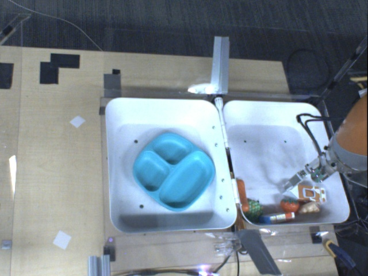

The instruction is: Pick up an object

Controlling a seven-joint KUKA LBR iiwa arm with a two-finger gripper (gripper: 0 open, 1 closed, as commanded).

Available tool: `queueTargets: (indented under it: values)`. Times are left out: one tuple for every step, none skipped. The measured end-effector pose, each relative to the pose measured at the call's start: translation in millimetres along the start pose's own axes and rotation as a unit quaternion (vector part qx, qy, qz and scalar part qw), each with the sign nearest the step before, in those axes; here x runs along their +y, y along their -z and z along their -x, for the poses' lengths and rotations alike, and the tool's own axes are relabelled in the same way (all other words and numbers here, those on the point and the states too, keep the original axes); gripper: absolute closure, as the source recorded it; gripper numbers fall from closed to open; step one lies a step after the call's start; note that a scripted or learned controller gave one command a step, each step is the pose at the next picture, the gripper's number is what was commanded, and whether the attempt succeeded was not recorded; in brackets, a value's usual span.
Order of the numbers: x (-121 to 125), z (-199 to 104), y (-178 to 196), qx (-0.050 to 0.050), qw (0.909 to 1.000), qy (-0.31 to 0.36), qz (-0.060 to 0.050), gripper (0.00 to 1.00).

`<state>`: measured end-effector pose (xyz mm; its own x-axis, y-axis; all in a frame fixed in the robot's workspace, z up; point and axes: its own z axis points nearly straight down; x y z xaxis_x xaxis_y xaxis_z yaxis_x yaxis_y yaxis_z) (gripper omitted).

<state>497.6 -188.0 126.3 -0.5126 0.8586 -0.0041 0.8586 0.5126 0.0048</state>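
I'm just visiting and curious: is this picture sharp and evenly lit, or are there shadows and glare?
Camera view: the blue divided tray looks sharp under soft, even light; a faint shadow lies along the left bin's near wall; a bright glare spot shines on the metal post base; the small items under the gripper look blurry.

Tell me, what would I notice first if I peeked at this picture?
Your eye lands on the bright blue plastic divided tray, sitting in the middle of the left white bin. Next come the small colourful toy foods, heaped along the near edge of the right white bin. The grey arm's tool hangs just above that heap.
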Motion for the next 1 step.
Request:
queueTargets:
  values:
    - [-16.6, 10.7, 10.8, 0.000, 1.0000, -0.001, 0.000, 0.00]
